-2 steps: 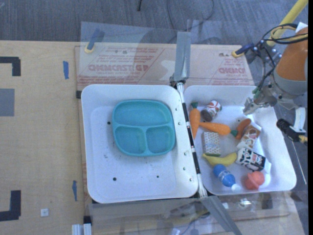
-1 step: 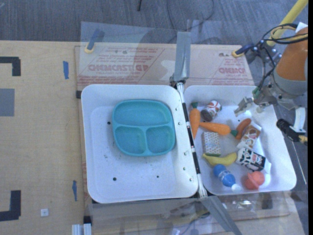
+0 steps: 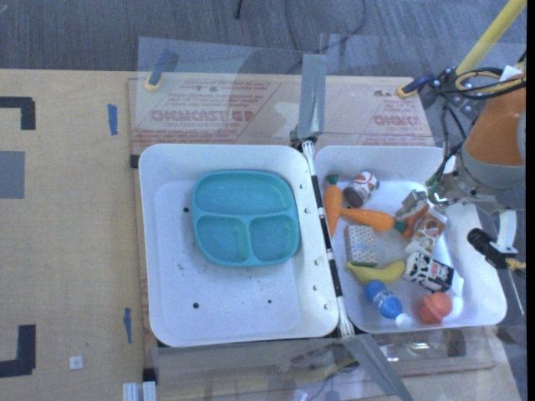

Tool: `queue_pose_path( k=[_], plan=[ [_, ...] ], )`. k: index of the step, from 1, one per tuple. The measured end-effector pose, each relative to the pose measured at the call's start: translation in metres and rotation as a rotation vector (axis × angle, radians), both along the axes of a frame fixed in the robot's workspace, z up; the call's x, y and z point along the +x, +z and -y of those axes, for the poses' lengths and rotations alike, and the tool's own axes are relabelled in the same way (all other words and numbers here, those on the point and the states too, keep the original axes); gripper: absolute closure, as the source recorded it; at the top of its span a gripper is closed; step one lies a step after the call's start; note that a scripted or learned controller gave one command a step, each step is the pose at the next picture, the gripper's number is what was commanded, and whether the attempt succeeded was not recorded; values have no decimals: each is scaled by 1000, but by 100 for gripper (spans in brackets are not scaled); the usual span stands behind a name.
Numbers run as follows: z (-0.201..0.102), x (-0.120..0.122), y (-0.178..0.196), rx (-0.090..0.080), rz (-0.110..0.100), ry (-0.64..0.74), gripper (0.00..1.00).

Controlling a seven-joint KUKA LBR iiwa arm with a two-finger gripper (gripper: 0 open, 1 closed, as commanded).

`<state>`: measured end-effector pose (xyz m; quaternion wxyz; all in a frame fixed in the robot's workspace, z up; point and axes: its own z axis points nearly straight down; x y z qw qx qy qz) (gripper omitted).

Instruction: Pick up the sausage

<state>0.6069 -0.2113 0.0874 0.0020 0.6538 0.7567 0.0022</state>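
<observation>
Mirrored red lettering on clear sheet [image 3: 219, 98] behind bins, too blurred to read

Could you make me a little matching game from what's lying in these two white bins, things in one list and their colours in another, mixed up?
Things:
1. divided plate
2. banana
3. carrot
4. bottle

Colours:
A. yellow
B. blue with a white cap
C. teal
D. orange

Pairs: 1-C, 2-A, 3-D, 4-B. The plate lies in the left bin; the other three lie in the right bin.
</observation>
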Motion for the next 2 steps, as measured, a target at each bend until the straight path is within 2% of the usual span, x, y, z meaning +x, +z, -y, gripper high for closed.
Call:
queue_pose_path(
  k=[1,2],
  plan=[
    [4,1,12,-2,6,-7,100],
    [-58,47,146,-3,-2,42,100]
  ],
)
